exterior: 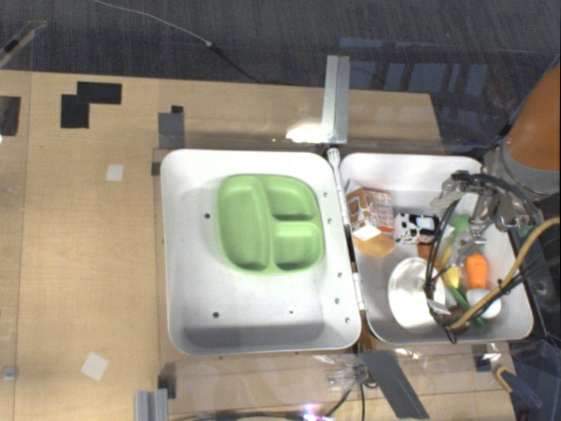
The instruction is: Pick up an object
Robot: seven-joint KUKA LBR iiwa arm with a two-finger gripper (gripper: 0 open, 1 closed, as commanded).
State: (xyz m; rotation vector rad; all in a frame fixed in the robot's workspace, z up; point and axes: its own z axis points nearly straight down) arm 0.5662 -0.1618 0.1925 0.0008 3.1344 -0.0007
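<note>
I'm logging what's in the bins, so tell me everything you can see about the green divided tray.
The green divided tray is light green, looks like smooth moulded plastic, with rounded corners and three compartments: one long one on its left side and two smaller ones on its right. It lies flat, slightly rotated, in the left bin, toward its far half. Nothing rests in it.

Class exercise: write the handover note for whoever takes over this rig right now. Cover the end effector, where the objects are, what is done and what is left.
End effector: low over the right bin, among the clutter; cables hide whether it holds anything.
Right bin: small carton at its left, black-and-white item beside it, white bowl in front, orange piece and green pieces under the arm.
Left bin: green divided tray lying flat.
Done: arm reached the right bin.
Left: confirm a grasp and lift one object.
</note>
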